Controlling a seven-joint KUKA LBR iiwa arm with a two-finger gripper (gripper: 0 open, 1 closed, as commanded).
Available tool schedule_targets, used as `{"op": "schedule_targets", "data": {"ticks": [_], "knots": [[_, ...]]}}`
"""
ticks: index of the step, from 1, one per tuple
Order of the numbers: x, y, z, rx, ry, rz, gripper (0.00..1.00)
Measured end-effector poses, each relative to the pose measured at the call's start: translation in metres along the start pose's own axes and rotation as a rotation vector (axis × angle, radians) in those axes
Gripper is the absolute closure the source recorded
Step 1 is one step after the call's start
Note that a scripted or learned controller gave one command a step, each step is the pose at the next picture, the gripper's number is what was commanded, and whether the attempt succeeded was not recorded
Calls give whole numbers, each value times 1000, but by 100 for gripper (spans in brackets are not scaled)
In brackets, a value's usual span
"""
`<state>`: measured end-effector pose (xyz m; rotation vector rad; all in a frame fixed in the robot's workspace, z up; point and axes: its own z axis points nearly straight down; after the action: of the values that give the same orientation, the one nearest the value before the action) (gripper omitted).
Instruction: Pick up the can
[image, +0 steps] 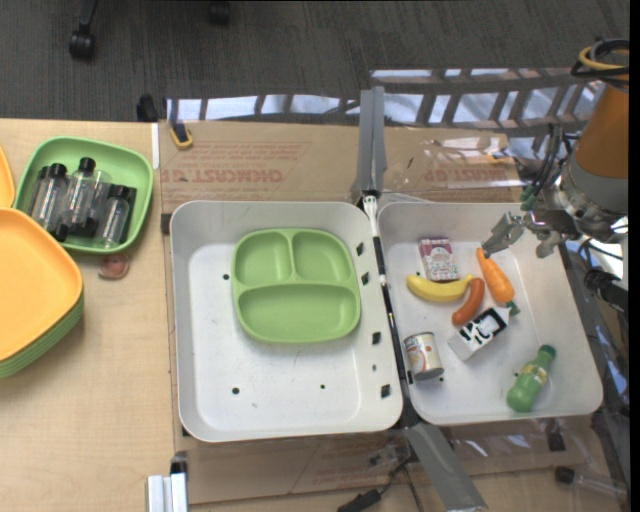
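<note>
Can (423, 356) sits in the right bin (570, 400), against the bin's left wall, at about 8 o'clock from the bin's middle. It looks tilted or on its side, top end facing up-left; hard to tell which. Nothing is touching it on top.

Gripper (522, 234) is at the bin's far right corner, roughly 1 o'clock from the can and well apart from it. Fingers are spread open with nothing between them. One fingertip (497, 240) hangs just above the top of the carrot (495, 276); can't tell if it touches.

Around the can: black-and-white box (478, 332) just beside it at 2 o'clock, sausage (467, 301) past that, banana (439, 288) at 12 o'clock, small pink packet (437, 259) beyond the banana. Green bottle (530, 379) is at 4 o'clock, near the bin's near-right corner.

Left bin (200, 400) holds a green divided plate (296, 283), at 10 o'clock from the can.

Off the bins, far left on the bench: green tray (135, 170) with dark-capped vials (78, 203), and a stack of orange plates (35, 300) at its 7 o'clock.
</note>
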<state>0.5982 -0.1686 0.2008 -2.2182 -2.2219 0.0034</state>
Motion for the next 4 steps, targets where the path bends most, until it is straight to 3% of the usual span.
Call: {"op": "schedule_targets", "data": {"ticks": [1,2,3,4], "knots": [[61,29,55,0,-1,-116,0],[65,31,74,-2,0,-287,0],[69,0,109,-2,0,-366,0],[55,19,109,-4,-1,-130,0]]}}
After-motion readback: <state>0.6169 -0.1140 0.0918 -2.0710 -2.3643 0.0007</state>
